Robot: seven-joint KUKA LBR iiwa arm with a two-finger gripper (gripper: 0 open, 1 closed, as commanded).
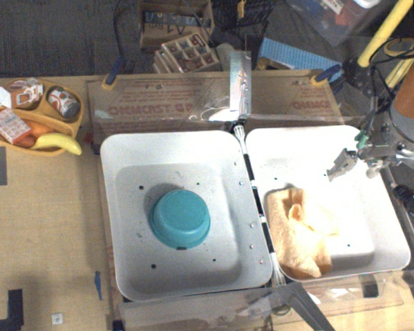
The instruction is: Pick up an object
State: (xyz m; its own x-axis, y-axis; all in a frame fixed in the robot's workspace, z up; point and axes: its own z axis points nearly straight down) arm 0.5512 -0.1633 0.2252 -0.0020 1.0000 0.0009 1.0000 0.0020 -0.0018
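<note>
Cloth [299,230] lies crumpled in right bin [378,253], below-left of jaws.

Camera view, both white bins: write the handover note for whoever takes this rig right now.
Claw: over the upper right part of the right white bin, nothing visible between its fingers.
Round teal plastic bowl: upside down, middle of the left white bin.
Crumpled tan cloth: against the right bin's left wall.
Done: nothing picked up.
Left: descend on an object, grasp, lift; the cloth lies nearer.
</note>
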